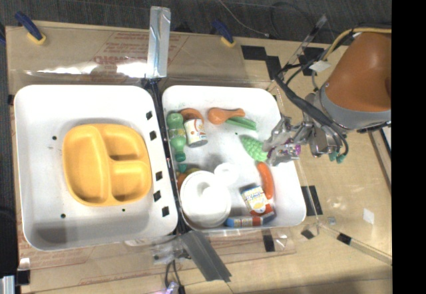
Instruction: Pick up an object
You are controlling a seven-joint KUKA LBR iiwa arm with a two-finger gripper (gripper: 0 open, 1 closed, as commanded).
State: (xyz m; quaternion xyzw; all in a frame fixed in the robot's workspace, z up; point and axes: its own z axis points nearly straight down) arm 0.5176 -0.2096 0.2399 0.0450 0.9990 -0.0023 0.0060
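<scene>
Orange-banded arm [356,80]; labelled can [195,132], unreadable

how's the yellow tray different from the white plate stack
The yellow tray sits in the left bin; the white plate stack sits in the right bin. The yellow tray is a rounded rectangle split into compartments, while the white plate stack is round. The yellow tray lies alone; the white plate stack is crowded by small items. Both lie flat.
</scene>
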